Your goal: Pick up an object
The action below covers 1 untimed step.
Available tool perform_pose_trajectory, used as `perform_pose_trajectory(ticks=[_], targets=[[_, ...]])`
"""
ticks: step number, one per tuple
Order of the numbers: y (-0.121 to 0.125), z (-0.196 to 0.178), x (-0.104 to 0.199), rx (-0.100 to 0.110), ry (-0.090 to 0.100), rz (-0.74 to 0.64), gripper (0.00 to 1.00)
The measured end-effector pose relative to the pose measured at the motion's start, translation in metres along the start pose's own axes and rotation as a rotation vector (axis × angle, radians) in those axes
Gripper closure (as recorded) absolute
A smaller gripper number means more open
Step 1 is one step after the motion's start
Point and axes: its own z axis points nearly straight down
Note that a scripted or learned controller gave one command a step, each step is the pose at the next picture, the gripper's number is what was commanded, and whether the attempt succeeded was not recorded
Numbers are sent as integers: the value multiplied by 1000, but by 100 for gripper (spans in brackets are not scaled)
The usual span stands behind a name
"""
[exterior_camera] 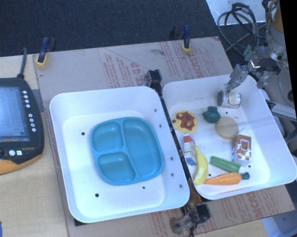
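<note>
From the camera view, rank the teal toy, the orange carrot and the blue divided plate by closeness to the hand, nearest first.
1. The small teal toy, in the right bin just down-left of the hand.
2. The orange plastic carrot, at the same bin's front edge.
3. The blue three-compartment plastic plate, in the middle of the left bin, farthest.

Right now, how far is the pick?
Done: the claw is down in the right white bin, at a small white-and-orange object near the far wall. In hand: nothing visibly lifted. Left: grasp and raise; the orange carrot, yellow banana and tan round disc lie untouched.
</note>
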Motion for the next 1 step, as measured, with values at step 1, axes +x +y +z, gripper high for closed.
perform_pose_trajectory(ticks=[1], targets=[[-18,103,5,2,-1,-1,0]])
